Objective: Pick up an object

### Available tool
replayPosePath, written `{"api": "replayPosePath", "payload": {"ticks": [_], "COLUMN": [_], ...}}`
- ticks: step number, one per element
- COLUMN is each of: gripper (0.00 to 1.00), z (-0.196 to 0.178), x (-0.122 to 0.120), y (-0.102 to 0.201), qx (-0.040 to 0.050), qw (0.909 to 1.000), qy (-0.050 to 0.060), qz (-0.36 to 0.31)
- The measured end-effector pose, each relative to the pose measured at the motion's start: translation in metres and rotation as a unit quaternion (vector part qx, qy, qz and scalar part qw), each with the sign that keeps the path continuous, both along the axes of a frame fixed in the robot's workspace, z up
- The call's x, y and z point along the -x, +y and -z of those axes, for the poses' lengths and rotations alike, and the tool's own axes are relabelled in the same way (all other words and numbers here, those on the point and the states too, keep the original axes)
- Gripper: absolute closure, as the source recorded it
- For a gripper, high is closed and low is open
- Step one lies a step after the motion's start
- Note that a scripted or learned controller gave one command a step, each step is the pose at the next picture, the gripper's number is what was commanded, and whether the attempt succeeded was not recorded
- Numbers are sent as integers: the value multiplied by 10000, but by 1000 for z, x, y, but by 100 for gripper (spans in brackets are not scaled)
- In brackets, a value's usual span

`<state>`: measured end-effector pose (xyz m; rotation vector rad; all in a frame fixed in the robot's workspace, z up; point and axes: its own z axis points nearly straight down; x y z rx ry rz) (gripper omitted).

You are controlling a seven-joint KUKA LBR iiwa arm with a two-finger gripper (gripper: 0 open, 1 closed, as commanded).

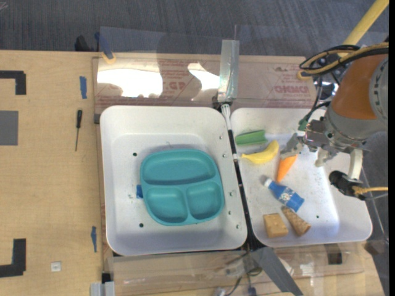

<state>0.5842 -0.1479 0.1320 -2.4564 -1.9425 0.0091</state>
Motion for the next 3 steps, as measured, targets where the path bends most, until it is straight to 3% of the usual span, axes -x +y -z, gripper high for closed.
{"api": "replayPosePath", "payload": {"ticks": [1, 2, 3], "gripper": [0, 100, 100], "z": [45, 33, -57], "x": [-14, -15, -27], "y": [0, 0, 77], "qx": [26, 29, 9], "qw": [9997, 9997, 10000], "qy": [-85, -103, -96], "qz": [-211, -214, 12]}}
